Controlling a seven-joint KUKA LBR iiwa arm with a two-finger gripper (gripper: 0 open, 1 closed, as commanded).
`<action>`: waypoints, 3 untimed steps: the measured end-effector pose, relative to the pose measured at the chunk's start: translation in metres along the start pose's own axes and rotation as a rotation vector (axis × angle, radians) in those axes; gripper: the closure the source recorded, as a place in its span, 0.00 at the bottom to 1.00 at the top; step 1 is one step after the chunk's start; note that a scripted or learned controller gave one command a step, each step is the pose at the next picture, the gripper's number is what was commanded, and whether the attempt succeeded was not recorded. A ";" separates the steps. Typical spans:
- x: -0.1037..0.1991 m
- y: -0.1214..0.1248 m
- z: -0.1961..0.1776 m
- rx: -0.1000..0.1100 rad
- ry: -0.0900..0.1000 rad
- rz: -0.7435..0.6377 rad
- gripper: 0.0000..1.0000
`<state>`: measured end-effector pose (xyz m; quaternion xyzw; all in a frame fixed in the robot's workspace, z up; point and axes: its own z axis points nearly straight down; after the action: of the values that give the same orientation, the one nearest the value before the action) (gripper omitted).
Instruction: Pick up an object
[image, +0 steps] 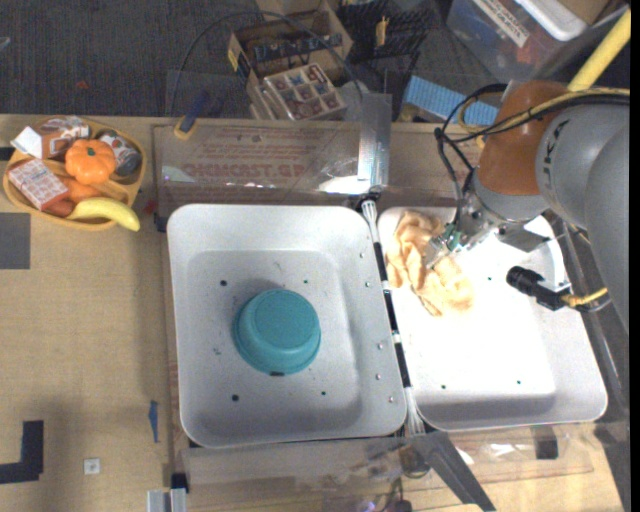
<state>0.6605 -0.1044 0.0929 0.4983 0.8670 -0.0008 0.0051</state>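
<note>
Two shallow white bins sit side by side on the wooden bench, both with smooth, matte plastic walls and rounded corners. The left bin (200, 240) holds a teal bowl (278, 331), turned upside down, round and glossy with a flat base facing up, resting near the middle of the floor.

Over in the right bin (560, 390), up at its far left corner, lies the cloth (428, 268): a soft, crumpled thing, pale orange and cream, bunched into loose folds that run from the bin's back wall down toward the middle. It looks limp and thin, with wrinkled ridges catching the bright light.

The arm (570, 150) comes in from the right, grey metal with a rounded orange band above the wrist, cables looping around it. The gripper (447, 243) is down at the cloth, its tip right on the upper folds. Glare and the small size of the tip hide the pincer, so I cannot tell how it stands, nor whether any cloth is caught in it.

Off at the bench's far left corner, a shallow basket (40, 205) carries a toy pumpkin (90, 162), ribbed and orange, a smooth yellow banana (107, 211) along its front edge, and some small printed boxes.
</note>
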 end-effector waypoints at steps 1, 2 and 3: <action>0.000 0.000 0.000 0.000 0.000 0.000 0.00; 0.010 0.015 -0.091 0.005 0.007 0.266 0.00; -0.013 0.002 -0.006 0.003 0.008 0.237 0.00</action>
<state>0.6686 -0.1149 0.0989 0.5972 0.8021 0.0005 0.0010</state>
